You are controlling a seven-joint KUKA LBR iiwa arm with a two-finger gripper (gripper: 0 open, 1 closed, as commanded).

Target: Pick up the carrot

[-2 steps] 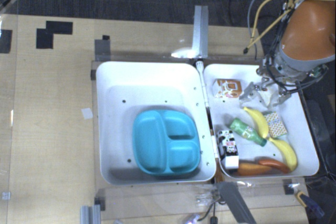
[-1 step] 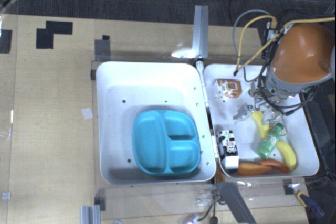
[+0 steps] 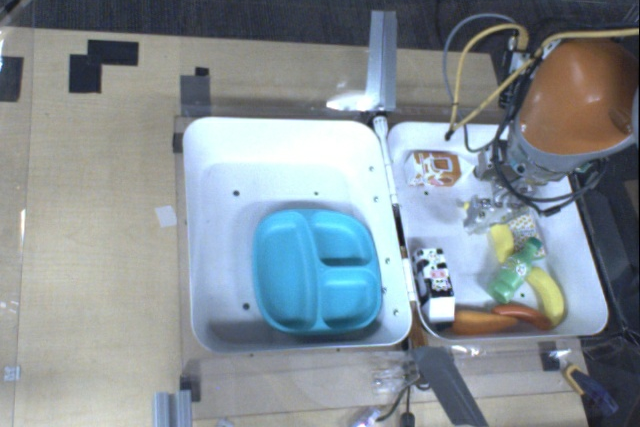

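Can't tell how my fingers sit; my gripper (image 3: pixel 488 211) hangs mid right bin (image 3: pixel 590 245). The carrot (image 3: pixel 490 319) lies along that bin's near edge, so I'd drop low, straddling it crosswise. Count: one carrot, one banana (image 3: pixel 547 294), one blue tray (image 3: pixel 318 269), two bins.

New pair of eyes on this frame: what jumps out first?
The blue divided plate sitting alone in the left bin, then the arm's orange band looming over the right bin. The carrot lies along that bin's near wall, beside a banana and a green bottle.
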